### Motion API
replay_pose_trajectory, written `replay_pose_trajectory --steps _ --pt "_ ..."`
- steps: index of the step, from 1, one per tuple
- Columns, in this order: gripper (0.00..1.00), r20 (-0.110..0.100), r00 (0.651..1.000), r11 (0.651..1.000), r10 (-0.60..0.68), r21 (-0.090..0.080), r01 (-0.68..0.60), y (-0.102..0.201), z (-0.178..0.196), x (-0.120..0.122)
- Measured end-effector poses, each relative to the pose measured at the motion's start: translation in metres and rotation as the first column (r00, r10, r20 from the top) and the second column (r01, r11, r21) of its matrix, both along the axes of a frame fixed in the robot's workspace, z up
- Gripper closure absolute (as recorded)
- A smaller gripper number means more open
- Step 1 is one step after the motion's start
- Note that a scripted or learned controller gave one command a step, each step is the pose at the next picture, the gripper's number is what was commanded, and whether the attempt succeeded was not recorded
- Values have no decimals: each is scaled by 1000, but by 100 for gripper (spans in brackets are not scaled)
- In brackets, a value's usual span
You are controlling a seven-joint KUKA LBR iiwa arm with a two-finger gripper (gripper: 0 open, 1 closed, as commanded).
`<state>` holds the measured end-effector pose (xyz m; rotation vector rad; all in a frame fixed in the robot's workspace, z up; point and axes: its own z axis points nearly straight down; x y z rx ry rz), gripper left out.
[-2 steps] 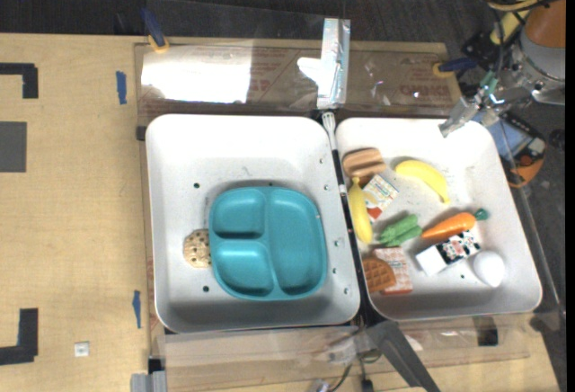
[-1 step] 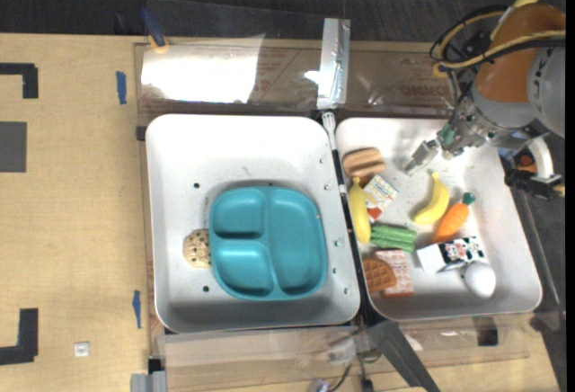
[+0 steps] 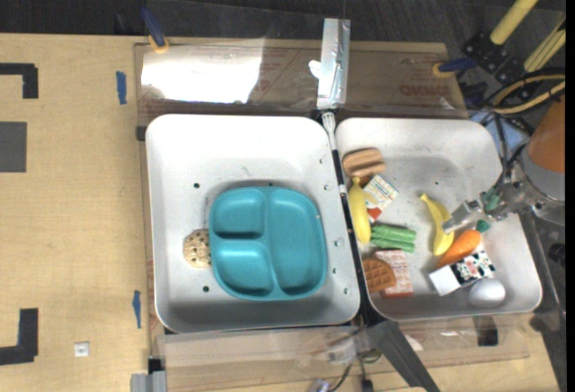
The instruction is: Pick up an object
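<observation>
Curved yellow banana point(image 3: 437, 224) — orange carrot point(image 3: 463, 245) beside

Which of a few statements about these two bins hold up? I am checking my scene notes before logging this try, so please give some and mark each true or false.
1. The teal divided plate lies in the left bin. True.
2. A cookie lies against the plate's left edge. True.
3. The orange carrot is in the left bin. False: it lies in the right bin, near the claw.
4. The right bin holds one banana. False: there are two, one banana near the divider and a smaller banana further right.
5. A burger sits at the right bin's upper left. True.
</observation>
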<state>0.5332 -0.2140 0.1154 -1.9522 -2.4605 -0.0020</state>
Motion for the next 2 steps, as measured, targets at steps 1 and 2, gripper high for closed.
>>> replay_pose_trajectory --steps 1,2 --pt "0 1 852 852 524 -1 -524 55 4 -12" --pt "0 0 998 998 -69 0 69 68 -17 -31"
